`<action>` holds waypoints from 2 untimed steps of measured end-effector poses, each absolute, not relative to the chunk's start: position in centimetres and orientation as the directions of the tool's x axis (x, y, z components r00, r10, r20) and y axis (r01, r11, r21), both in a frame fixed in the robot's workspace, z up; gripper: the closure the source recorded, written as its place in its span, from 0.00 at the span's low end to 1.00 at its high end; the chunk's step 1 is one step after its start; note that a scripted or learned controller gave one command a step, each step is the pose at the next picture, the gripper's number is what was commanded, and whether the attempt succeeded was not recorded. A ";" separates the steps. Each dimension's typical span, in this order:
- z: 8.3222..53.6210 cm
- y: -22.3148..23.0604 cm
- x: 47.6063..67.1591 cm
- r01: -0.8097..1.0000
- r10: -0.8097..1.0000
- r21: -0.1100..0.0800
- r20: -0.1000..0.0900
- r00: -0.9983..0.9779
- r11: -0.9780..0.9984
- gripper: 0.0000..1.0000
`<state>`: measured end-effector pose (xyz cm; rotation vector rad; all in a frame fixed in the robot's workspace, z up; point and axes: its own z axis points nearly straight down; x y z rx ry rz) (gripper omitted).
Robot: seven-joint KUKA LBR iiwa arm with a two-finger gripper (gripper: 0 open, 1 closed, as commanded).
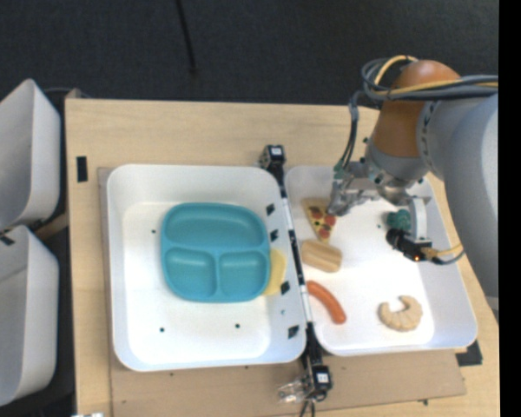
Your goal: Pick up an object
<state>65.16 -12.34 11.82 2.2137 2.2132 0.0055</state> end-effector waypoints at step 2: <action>22.0 -12.5 66.3 1.000 1.000 0.008 -0.001 -0.004 0.004 1.00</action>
